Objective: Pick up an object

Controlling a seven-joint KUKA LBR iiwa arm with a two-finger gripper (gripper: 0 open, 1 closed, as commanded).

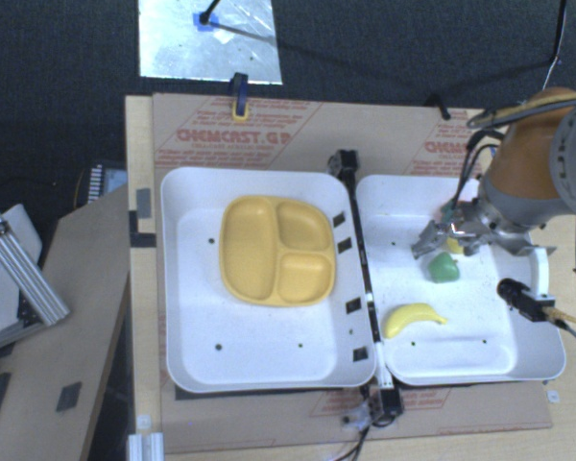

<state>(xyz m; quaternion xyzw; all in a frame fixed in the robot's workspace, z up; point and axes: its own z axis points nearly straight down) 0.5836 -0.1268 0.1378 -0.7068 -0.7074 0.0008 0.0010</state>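
A small green object (444,268) lies in the right bin (480,358), a little right of its middle. A yellow banana (412,319) lies below it, near the bin's front left. My gripper (445,240) hangs just above the green object, close to its upper edge, on the grey arm with the orange band (530,157) that reaches in from the right. The gripper's metal parts hide how it meets the green object.
The left bin (192,353) holds a yellow divided plate (274,250). A black divider (357,267) runs between the bins. A black fitting (524,301) juts over the right bin's right side. Cables hang at the upper right.
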